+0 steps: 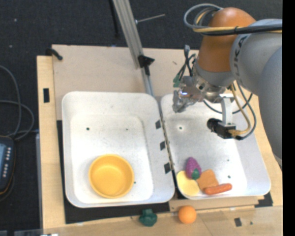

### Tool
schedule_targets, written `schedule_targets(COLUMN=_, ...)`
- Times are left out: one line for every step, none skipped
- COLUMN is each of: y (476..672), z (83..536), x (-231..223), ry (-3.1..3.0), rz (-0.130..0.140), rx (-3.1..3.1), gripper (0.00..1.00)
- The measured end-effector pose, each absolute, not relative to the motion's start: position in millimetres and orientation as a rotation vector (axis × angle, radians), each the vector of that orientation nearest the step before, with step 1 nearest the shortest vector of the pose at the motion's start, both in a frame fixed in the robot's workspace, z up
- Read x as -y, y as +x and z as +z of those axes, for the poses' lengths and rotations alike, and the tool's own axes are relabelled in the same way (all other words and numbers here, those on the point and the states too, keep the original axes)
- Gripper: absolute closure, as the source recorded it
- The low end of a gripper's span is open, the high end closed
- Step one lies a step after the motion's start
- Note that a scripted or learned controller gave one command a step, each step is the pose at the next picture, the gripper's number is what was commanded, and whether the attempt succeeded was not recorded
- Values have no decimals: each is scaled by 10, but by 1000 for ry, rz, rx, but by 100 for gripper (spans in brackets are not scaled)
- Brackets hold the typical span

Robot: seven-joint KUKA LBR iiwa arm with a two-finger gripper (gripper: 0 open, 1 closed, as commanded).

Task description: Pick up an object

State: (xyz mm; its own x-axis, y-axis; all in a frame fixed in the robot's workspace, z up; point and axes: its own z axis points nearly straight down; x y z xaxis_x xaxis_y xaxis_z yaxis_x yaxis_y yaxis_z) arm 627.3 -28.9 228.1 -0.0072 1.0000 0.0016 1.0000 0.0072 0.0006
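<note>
My gripper (181,101) hangs over the far left corner of the right bin (246,151), its metal fingers pointing down at the bin's rim. I see nothing between them. At the near edge of that bin lie a purple toy (192,167), an orange piece (207,179), a red-orange carrot-like stick (218,189) and a pale yellow piece (186,183). All of them are well in front of the gripper. A yellow bowl (111,176) sits in the near part of the left bin (88,117).
An orange ball (187,214) and a small green toy (148,218) lie on the bench in front of the bins. A slanted aluminium rail (132,33) rises behind the bins. A black cable clip (221,128) hangs beside the wrist.
</note>
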Motion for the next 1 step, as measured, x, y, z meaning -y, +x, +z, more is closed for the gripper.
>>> schedule_targets(y=6178, z=2233, x=-256, ry=-2213, rz=-1, rx=2228, gripper=100)
